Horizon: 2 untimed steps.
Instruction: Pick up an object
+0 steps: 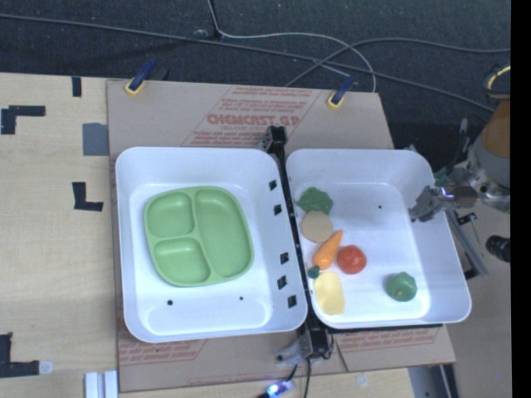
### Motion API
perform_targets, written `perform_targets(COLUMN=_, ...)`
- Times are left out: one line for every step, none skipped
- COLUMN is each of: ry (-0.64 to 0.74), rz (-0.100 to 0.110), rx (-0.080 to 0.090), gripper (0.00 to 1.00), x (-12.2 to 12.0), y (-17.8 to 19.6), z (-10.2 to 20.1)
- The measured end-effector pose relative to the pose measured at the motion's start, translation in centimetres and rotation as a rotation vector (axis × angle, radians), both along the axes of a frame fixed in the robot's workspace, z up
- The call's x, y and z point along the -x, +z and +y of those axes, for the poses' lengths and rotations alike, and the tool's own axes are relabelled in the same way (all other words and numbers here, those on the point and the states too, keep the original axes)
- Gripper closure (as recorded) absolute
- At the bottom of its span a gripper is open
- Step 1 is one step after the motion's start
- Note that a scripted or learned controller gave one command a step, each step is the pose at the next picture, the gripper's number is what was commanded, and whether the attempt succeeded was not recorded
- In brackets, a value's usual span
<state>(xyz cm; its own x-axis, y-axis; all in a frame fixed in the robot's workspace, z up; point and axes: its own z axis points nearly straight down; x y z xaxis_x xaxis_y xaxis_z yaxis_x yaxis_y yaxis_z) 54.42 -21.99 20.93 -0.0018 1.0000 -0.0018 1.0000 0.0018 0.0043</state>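
Toy foods are sitting in the right bin [373, 168], with the carrot [328, 249] as the handiest landmark among them. Orange and tilted, the carrot is lying near the bin's left wall. Just above it, a tan round piece [316, 226] is touching or nearly touching its upper end, and a dark green leafy piece [314, 200] is lying just beyond that, farther toward the bin's far side. Just right of the carrot, a red tomato [352, 259] is resting close beside it. Below the carrot, a pale yellow piece [329, 293] is lying near the bin's front wall. Well to the right of the carrot, a green pepper [401, 286] is sitting apart from the others, toward the bin's front right corner.

Far right of the carrot, the end effector [425, 204] is hovering at the bin's right rim, with nothing visible between its parts; whether it is released or clenched cannot be told from this view.

Left of the carrot, across the dividing walls, the left bin [199, 160] is holding a green sectioned plate [198, 235]. Both bins are resting on a cardboard sheet [249, 110] on the tabletop [41, 222].
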Motion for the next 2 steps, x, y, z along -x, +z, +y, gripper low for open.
perform_targets(ry=0.002, rz=0.007, rx=-0.002, gripper=1.0, x=1.6, y=-0.2, z=5.5)
perform_targets(ry=0.005, rz=0.005, rx=-0.004, gripper=1.0, x=1.8, y=0.7, z=11.7)
